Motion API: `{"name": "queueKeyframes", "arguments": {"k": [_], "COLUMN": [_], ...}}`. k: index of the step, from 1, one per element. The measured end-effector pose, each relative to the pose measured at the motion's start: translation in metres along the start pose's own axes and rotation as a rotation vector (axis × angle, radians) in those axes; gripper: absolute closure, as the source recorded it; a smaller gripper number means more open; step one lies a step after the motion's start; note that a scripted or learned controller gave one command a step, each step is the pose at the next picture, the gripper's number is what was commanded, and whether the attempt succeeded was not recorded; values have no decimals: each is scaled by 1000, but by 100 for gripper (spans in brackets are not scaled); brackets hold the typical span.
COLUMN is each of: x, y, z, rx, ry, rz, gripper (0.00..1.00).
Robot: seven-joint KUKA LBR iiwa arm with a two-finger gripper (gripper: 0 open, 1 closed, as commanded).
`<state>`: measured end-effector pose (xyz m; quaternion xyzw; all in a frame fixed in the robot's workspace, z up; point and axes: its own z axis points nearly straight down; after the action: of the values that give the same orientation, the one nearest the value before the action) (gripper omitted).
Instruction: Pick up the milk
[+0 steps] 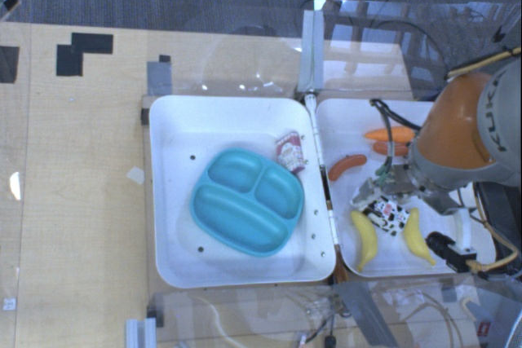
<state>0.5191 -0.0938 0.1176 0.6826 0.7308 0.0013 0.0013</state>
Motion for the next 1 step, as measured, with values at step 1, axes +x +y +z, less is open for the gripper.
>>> {"name": "queueKeyframes", "arguments": {"k": [1], "x": [0], "y": [2], "z": [-11], "rx": [-6], "ry": [-1], "rz": [-1], "gripper": [100]}}
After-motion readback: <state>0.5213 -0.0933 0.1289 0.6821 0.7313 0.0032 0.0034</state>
